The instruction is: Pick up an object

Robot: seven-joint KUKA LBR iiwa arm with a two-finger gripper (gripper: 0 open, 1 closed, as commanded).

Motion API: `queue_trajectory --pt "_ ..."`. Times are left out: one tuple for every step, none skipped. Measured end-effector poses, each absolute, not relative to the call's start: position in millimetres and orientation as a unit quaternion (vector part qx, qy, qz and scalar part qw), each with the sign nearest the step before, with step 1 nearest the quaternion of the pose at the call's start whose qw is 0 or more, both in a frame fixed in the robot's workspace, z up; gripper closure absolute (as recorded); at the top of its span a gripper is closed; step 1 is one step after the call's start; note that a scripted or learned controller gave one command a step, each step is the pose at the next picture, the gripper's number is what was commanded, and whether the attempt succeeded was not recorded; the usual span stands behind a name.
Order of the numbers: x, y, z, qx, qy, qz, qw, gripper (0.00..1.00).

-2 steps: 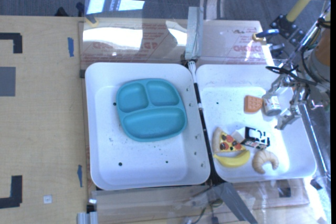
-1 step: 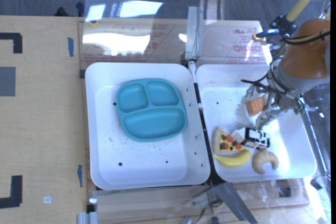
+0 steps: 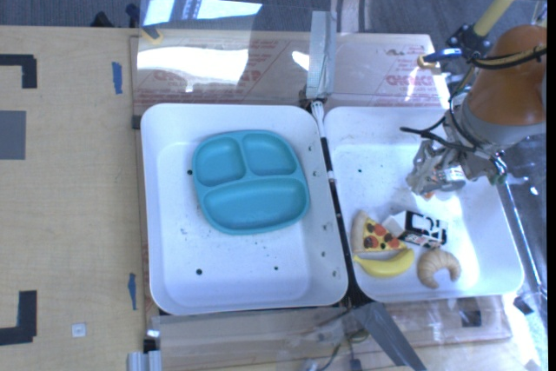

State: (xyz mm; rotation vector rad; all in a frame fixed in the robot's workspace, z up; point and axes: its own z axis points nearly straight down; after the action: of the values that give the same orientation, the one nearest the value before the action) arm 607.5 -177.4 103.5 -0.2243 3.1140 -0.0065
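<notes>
In the right bin (image 3: 382,143), near its front edge, lies a small cluster of toys. A pizza slice (image 3: 374,234) rests against a yellow banana (image 3: 387,264). A brown croissant (image 3: 439,267) sits to their right. A black and white object (image 3: 425,228) lies just behind them. My gripper (image 3: 432,175) hangs over the right half of this bin, a little behind the black and white object and apart from the cluster. I see no object in it.
A blue divided plate (image 3: 250,181) lies in the middle of the left bin (image 3: 165,256). A raised rim (image 3: 327,187) separates the two bins. Clear plastic panels (image 3: 261,74) stand behind both. The arm's orange band (image 3: 512,87) sits over the right bin's far right corner.
</notes>
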Motion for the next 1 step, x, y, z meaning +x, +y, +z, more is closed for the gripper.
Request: queue_trajectory --pt "612.2 -110.7 167.9 -0.013 1.000 0.0002 0.008 1.00"
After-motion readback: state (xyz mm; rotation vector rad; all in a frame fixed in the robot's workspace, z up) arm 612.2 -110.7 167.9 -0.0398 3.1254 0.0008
